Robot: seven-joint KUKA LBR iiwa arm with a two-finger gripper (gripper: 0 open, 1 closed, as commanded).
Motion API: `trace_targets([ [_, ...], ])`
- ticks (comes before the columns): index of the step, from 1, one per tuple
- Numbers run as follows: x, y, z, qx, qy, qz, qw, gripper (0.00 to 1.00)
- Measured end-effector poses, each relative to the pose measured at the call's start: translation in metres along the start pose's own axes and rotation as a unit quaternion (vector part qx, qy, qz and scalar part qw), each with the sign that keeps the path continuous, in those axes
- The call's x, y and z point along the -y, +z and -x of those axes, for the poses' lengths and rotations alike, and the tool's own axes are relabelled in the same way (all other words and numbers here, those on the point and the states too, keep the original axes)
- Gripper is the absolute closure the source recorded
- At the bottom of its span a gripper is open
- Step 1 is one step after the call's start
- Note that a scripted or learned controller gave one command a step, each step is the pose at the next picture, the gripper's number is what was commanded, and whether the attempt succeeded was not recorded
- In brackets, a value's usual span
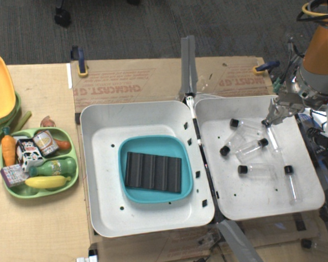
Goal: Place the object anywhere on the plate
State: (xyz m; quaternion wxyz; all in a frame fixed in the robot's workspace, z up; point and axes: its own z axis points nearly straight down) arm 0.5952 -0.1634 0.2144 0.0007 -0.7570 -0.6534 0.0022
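Tool hovers over the right bin; its grip state I cannot tell. Vials look light, slick and rollable: pinch mid-barrel. Plate waits.

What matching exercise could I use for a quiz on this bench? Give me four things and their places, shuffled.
Things:
1. teal plate
2. dark ridged block
3. clear vials with black caps
4. green tray of toy food

Places:
A. right bin
B. on the plate
C. left bin
D. on the bench left of the bins

Pairs: 1-C, 2-B, 3-A, 4-D
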Motion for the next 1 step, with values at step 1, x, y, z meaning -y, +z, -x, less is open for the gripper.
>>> trace_targets([
  [1, 0.0000, 0.0000, 0.0001, 0.000, 0.000, 0.000, 1.0000, 0.00],
])
